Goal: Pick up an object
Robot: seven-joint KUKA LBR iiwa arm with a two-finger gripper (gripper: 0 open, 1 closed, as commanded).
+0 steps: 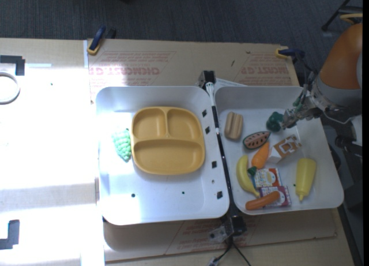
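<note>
Fingers of the gripper (292, 116) sat at the upper right of the right bin (334, 198), right against a small dark green object (275, 123); whether they had closed on it or merely touched it I could not tell (the tips were too small and dark to read). The arm (340, 66) leaned in from the right, probably to reach that corner piece without disturbing the rest. Nearby lay a bread roll (233, 126), a brown oval piece (256, 139), a carrot (260, 156), a small carton (286, 147), a banana (245, 175), a yellow bottle (305, 178) and a flat packet (269, 184). The left bin (115, 201) held a divided yellow plate (168, 140) with a pale green object (121, 143) touching its left side.
</note>
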